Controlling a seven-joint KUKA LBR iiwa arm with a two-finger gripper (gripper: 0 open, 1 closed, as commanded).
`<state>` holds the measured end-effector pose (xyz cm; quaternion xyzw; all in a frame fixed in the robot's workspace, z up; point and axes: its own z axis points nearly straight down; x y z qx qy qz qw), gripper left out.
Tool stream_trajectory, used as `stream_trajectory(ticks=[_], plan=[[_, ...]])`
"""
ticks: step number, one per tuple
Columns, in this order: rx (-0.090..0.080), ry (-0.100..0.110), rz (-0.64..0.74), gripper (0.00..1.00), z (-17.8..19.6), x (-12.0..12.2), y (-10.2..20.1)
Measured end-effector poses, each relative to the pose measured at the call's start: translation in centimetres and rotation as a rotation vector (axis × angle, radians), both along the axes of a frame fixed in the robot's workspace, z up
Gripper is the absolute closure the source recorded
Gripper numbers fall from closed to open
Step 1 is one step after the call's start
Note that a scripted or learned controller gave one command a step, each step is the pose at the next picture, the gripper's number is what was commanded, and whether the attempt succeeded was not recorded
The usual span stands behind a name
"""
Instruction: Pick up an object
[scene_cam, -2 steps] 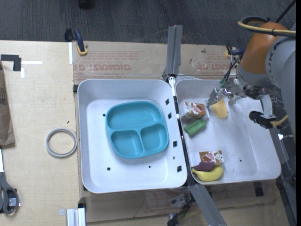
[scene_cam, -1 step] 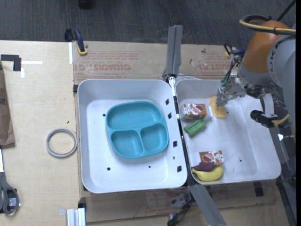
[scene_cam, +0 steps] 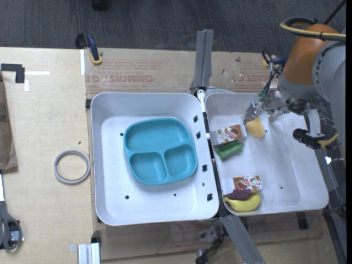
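Reaching into the right bin [scene_cam: 297,164] near its far edge, the gripper [scene_cam: 254,116] hangs just above one yellow lemon [scene_cam: 255,128]; finger state unclear. Two snack packets, one green pepper [scene_cam: 230,149], one banana [scene_cam: 243,203] share it. One blue tray [scene_cam: 160,151] fills the left bin [scene_cam: 104,164].

- Grey arm [scene_cam: 333,70] with a rounded orange band [scene_cam: 302,59] above the wrist.
- Yellow-and-black cable [scene_cam: 308,26] looping over the top.
- Metallic silver end effector [scene_cam: 258,111].

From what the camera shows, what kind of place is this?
Probably a robotics lab test bench: a robot arm reaches into two white bins holding toy food like a banana, beside clamps and a tape roll.
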<state>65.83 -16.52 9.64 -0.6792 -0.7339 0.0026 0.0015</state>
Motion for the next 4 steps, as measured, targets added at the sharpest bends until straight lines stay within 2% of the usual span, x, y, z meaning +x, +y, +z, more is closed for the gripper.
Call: stream_trajectory(ticks=[1,2,3,4], plan=[[0.002,-0.003,0.143,0.0,2.4,0.1,0.8],[0.002,-0.003,0.049,0.0,2.3,-1.1,-3.1],[0.002,-0.002,-0.043,0.0,7.9,-2.7,2.3],[-0.001,0.0,-0.206,0.0,15.0,-3.7,0.9]])
